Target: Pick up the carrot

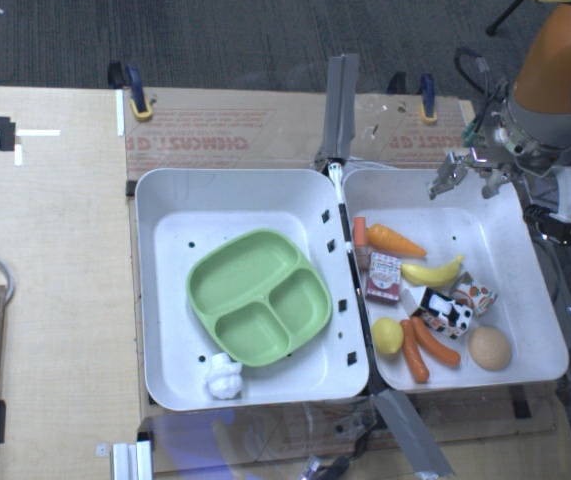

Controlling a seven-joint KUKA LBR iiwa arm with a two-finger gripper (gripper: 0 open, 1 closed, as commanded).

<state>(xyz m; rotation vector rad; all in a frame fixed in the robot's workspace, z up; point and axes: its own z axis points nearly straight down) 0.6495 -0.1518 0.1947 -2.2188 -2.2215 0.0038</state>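
Observation:
An orange carrot [396, 239] lies in the right bin [525, 268] near its back left, just above a banana [432, 271]. Two more orange carrot-like sticks [417, 354] lie side by side at the bin's front, between a lemon [387, 335] and an egg [489, 349]. My gripper [468, 180] hangs over the bin's back right rim, up and to the right of the carrot and well apart from it. It is open, with nothing between its fingers [445, 182].
The right bin also holds a red packet [383, 277], a reddish sausage [360, 233] by the left wall and a cow-patterned toy [448, 314]. In the left bin [165, 268] are a green divided plate [260, 296] and a small white object [225, 378].

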